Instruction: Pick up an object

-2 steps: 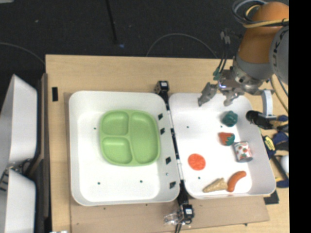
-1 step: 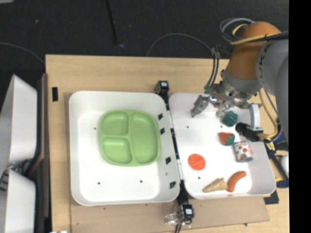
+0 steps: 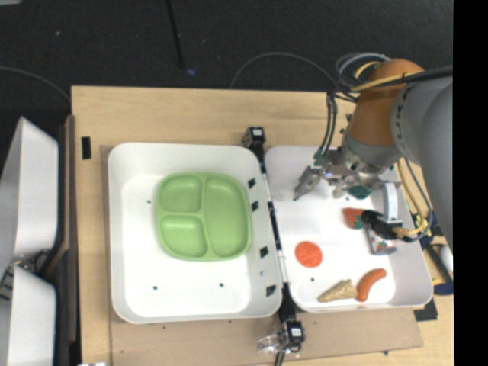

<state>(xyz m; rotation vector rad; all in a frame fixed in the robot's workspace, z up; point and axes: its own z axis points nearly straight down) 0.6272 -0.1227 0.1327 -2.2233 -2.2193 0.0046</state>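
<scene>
Robot lab: bench (image 3: 191, 113), bins (image 3: 130, 166), cables.

The grey arm (image 3: 423, 120) is reaching in from the right, its orange band (image 3: 379, 105) sitting above the wrist. The gripper (image 3: 309, 185) is hanging over the far part of the right bin (image 3: 408, 296), pointing toward the divider between the bins.

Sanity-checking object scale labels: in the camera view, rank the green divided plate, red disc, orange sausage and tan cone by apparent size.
1. green divided plate, by far the largest
2. orange sausage, tan cone and red disc: too close in apparent size to rank
</scene>
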